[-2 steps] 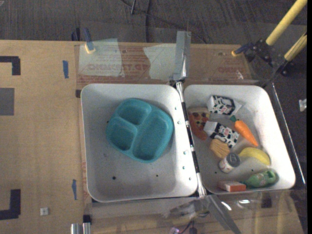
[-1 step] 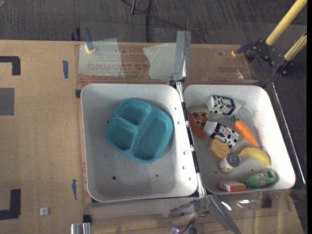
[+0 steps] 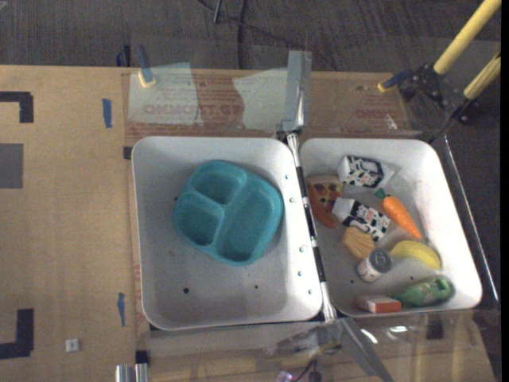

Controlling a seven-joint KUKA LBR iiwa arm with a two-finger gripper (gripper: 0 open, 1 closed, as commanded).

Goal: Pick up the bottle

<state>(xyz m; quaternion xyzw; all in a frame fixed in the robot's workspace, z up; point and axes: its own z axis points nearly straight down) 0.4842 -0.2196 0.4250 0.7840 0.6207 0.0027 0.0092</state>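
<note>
Pincer state: cannot tell. Approach step pending; next move requires descent over green plastic bottle (image 3: 427,293) lying in right white bin (image 3: 429,189).

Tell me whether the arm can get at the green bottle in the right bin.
Probably yes, from above: nothing lies on the green bottle. It is crowded, though, with the banana behind it, the red box at its left end, and the right bin wall close.
</note>
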